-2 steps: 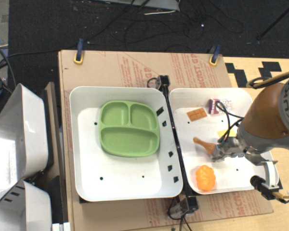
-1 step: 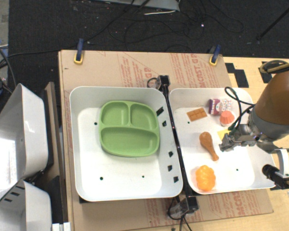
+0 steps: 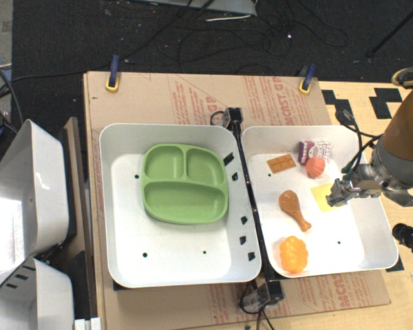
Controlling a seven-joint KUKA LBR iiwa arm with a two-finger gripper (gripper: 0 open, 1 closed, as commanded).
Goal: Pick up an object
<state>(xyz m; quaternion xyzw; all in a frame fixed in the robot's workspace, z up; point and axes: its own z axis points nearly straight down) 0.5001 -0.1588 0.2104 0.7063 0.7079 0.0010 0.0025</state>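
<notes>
Pincer [image 3: 334,195], grip state unclear, hangs over a flat yellow square [image 3: 321,197] near the right bin's [image 3: 372,249] far edge, beside a glossy drumstick [image 3: 294,210].

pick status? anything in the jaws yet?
Done: the gripper has reached the right bin and sits over the yellow piece. In hand: nothing visibly held; I can't tell how the jaws stand. Left: grasp and lift. The drumstick, orange fruit and cracker lie untouched.
</notes>
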